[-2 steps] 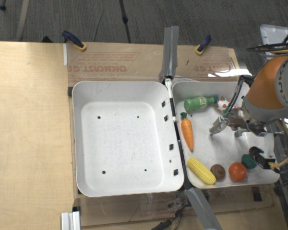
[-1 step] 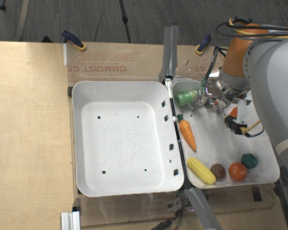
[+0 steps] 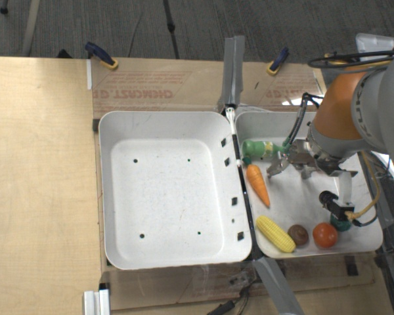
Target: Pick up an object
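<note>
While the hand hangs, carrot beside, corn, tomato near.

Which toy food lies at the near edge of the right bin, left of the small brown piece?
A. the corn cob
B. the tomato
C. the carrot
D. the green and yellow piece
A. The yellow corn cob lies along the near edge of the right bin, with the small brown piece just to its right and the tomato beyond that.
</note>
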{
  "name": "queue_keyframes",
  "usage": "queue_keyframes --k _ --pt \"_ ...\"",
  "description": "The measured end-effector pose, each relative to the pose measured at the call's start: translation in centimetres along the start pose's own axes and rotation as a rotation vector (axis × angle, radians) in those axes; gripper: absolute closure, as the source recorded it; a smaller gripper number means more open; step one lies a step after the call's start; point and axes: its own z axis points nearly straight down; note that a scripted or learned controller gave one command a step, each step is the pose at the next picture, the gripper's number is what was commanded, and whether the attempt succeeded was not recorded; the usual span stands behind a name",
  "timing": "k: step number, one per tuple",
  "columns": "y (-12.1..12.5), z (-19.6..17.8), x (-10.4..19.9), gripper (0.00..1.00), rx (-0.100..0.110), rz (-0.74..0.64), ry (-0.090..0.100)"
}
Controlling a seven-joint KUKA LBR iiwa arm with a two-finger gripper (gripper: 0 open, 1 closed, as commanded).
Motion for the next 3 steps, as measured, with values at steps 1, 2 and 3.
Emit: queue_keyframes --k 1,2,3 --pt "-10.0 0.1 0.2 0.0 0.002 0.098 0.001" --pt "-1.9 0.0 0.9 0.0 0.001 0.305 -0.001" --pt "5.5 0.0 2.0 0.0 0.001 0.222 -0.001"
